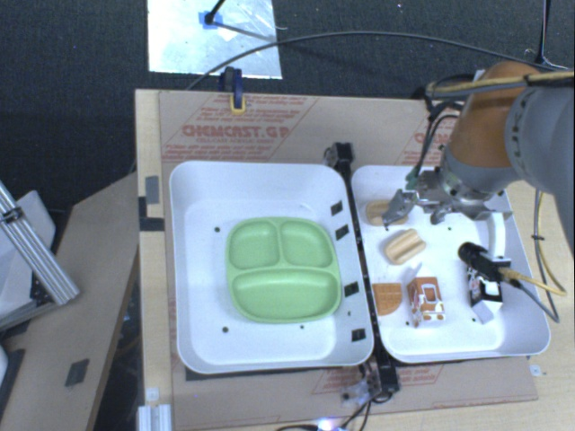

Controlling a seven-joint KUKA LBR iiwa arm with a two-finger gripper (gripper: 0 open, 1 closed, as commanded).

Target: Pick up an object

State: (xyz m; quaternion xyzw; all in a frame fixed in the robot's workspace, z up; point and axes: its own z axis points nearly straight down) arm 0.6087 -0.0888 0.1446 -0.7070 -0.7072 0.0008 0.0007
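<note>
Brown cardboard sheet with red lettering (235, 131) covers the bench, and two shallow white bins sit on it side by side. One green plastic plate with three compartments (283, 268) lies in the left white bin (184, 268). Four small things lie in the right white bin (526, 326): one tan rounded piece (376, 212), one pale tan roll-shaped piece (403, 245), one orange-brown half-disc (387, 298) and one small orange-and-white box-like toy (426, 300). The grey two-finger gripper (402, 203) hangs low over that bin's far left part. The tan rounded piece lies just beside it on the left; whether they touch cannot be told. The roll-shaped piece lies near, on the gripper's camera side. The half-disc and toy lie farther off, toward the near rim. Whether the gripper is open or closed cannot be told.
</note>
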